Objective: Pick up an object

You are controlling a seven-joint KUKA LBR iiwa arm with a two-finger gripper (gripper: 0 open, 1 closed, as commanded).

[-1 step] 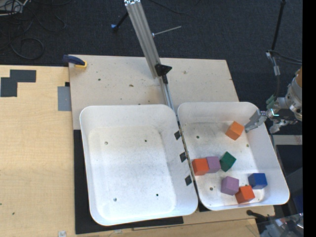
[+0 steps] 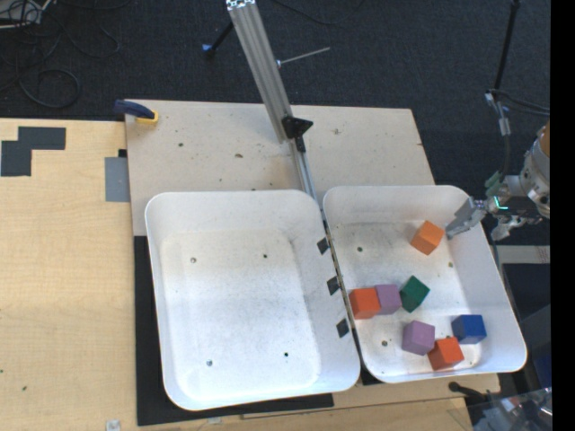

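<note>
The right bin holds several small cubes. An orange cube lies near its upper right. A red-orange cube, a pale purple cube and a green cube sit in a row at mid-bin. A purple cube, a blue cube and another red-orange cube lie by the near rim. My gripper hangs over the bin's right rim, just right of the orange cube and apart from it. It is open with nothing between its fingers.
The left bin sits beside the right one, with a slanted aluminium post rising behind the gap between them. A blue-and-yellow clamp lies on the board's far left corner. Cables and a stand are on the dark floor beyond.
</note>
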